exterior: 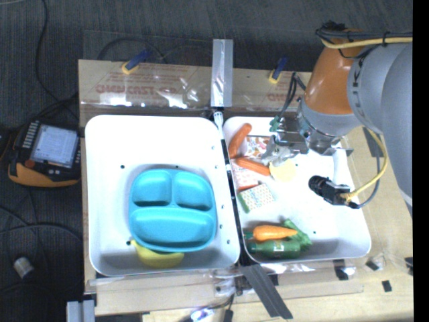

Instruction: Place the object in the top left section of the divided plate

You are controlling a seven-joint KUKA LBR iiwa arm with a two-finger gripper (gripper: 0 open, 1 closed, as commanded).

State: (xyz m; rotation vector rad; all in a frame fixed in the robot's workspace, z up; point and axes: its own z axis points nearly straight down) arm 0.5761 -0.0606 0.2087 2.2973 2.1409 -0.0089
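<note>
- A small black-and-orange device with a lit screen [47, 151] lies on the dark carpet off the worktop's left edge, well apart from the bins.
- The left shallow white plastic bin [107, 146] holds a light blue divided plastic plate [173, 208], set towards the bin's near wall with bare white floor to its left and beyond it.
- The plate's top left section [151, 190] is unoccupied and open from above.
- A yellow rounded object [158, 256] peeks out from under the plate's near edge.
- The raised rims where the two bins meet run between the plate and the right shallow white bin [348, 227].
- In the right bin, along its left side, lie an orange sausage-shaped toy [239, 138], a long orange carrot-like toy [252, 167] and a small patterned square packet [256, 196].
- A pale yellow round piece [284, 172] lies just below the pincer [285, 146], at its tip; contact cannot be told.
- Whether the pincer is open or closed cannot be told.
- An orange carrot toy [273, 233] rests on a green leafy toy [281, 245] near the bin's front wall.
- A black cable connector [327, 188] hangs beside the grey arm [375, 79].
</note>
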